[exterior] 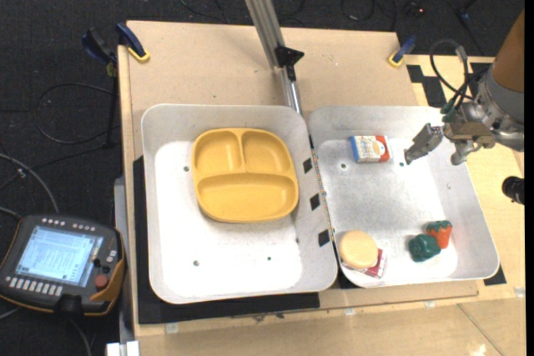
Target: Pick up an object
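The arm reached in from the right, its gripper (440, 147) hanging over the upper right part of the right bin (400, 196). The two dark fingers (420, 146) stood apart, so the jaws were open with nothing between them.

Inside the right bin lay four small things. A small carton (369, 148) in blue, white and red sat near the bin's top edge, just left of the gripper and apart from it. At the bin's lower left corner lay a round tan bun-like toy (359, 248), resting on a red-and-white packet (377, 263). Toward the lower right corner a green toy (423, 247) lay touching an orange-red one (441, 233).

The left bin (167, 204) held a yellow divided tray (245, 175) with three compartments, placed in its upper middle part.

Both bins sat side by side on the pale wooden tabletop (209, 62). A handheld control tablet (60, 263) with a lit screen lay on the dark floor at lower left.
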